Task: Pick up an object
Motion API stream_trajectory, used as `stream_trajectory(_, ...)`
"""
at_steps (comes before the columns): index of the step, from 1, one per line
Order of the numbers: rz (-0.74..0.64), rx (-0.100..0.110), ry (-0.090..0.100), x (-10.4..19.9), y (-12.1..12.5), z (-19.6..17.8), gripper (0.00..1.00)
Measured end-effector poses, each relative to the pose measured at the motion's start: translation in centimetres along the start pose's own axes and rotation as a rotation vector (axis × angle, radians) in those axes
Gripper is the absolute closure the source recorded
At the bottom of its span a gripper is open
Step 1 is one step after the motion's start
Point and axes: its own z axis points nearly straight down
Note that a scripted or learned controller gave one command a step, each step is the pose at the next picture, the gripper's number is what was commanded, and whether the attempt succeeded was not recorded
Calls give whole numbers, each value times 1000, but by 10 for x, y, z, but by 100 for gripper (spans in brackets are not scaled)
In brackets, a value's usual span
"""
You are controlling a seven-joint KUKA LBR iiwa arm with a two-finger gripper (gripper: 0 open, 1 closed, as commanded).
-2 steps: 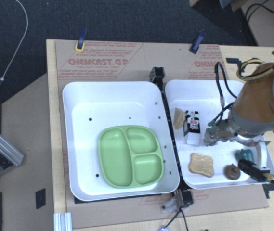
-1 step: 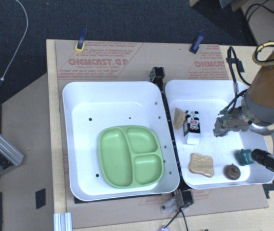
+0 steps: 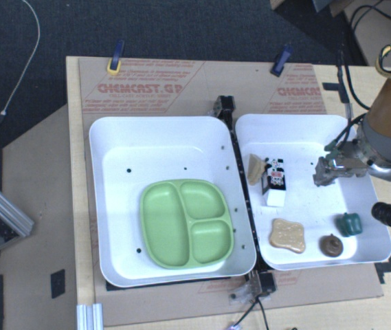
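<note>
The hand (image 3: pixel 324 172) hangs over the right-hand shallow white bin (image 3: pixel 298 124), nothing between its fingers; whether they stand apart cannot be told. The nearest candidate, a small black-and-white rectangular block (image 3: pixel 275 181), lies to the hand's left in view, long axis running near-to-far. The surface (image 3: pixel 78 184) is tan board; dark carpet surrounds it.

The end effector (image 3: pixel 327 170) is hanging over the right bin (image 3: pixel 298 124), near its right wall. Below it are lying a teal object (image 3: pixel 350 223), a brown round piece (image 3: pixel 331 245), a tan slab (image 3: pixel 287 235), a black-and-white item (image 3: pixel 275 181) and a beige wedge (image 3: pixel 254 168). A green divided plate (image 3: pixel 185 223) is sitting in the left bin (image 3: pixel 113 184).
</note>
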Motion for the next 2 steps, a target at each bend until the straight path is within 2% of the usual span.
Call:
stream_trajectory(1,-5,9,5,54,8,9,100)
stream_trajectory(2,-4,4,3,104,12,-3,100)
